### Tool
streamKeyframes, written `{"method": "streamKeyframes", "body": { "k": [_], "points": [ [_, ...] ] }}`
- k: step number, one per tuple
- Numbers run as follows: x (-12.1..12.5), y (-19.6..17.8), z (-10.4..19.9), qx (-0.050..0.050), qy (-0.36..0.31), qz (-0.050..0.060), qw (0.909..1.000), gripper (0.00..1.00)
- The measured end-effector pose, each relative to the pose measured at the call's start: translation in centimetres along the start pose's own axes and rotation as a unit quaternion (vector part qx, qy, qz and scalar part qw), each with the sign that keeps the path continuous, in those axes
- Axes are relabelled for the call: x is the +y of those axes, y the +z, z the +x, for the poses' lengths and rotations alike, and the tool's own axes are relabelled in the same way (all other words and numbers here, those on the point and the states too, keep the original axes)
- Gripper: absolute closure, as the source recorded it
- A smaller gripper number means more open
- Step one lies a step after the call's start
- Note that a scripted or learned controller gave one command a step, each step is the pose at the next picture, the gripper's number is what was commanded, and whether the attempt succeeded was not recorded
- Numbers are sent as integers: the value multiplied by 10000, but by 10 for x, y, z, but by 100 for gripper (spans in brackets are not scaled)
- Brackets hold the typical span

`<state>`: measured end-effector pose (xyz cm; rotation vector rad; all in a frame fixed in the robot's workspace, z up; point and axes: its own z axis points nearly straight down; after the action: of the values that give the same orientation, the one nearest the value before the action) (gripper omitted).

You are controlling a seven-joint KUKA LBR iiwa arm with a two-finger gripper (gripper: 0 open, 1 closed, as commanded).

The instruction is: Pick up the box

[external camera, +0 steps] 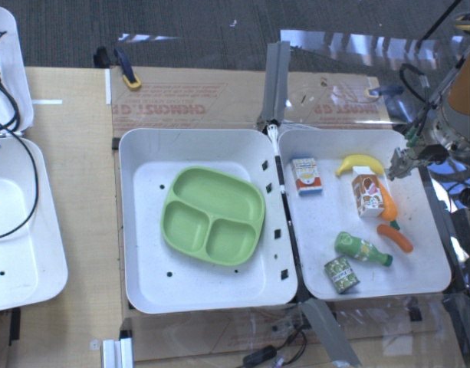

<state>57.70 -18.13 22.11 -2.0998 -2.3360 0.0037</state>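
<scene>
- Gripper [397, 164] hovers at the right bin's [442, 274] two o'clock rim; its hold cannot be told.
- Box [306, 175] lies ungrasped; pickup remains.

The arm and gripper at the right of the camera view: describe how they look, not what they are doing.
A small part of the arm shows at the right edge: a rounded section in orange-tan over pale grey. Thin black cables loop down across it toward the wrist. The gripper is a small grey metal assembly ending in slim fingers. No markings are legible on it.
</scene>
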Motion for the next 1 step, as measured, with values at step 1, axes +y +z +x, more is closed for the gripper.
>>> {"method": "streamKeyframes", "body": {
  "k": [1],
  "points": [
    [-53, 32, 55, 8, -453, 5, 9990, 100]
  ]
}}
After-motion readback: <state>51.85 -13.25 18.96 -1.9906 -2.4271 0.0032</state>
